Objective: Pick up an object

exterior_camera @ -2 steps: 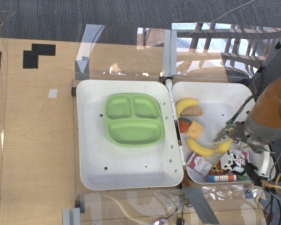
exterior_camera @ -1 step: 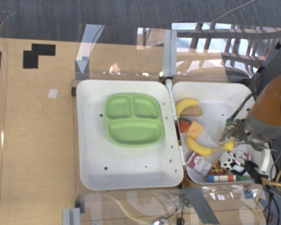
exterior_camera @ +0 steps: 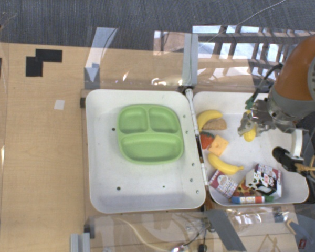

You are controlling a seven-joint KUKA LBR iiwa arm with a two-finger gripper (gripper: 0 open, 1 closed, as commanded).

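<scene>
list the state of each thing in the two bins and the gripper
green plate: upright, in the left bin
gripper: over the right bin, shut on a small yellow object
two bananas: lying loose
cheese wedge: lying flat
cartons: tipped over

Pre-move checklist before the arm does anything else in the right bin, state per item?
1. Hand over the right bin: ok, near its upper right part.
2. Small yellow item at the hand: cannot tell if it is gripped or just under it.
3. Lift path free: ok, nothing sits above the hand.
4. Nearest neighbours apart: ok, banana and cheese wedge lie left of the hand, not touching it.
5. Drop spot: ok, green tray lies flat in the left bin.
6. Cartons at the bin's lower edge: ok, away from the hand.
</scene>
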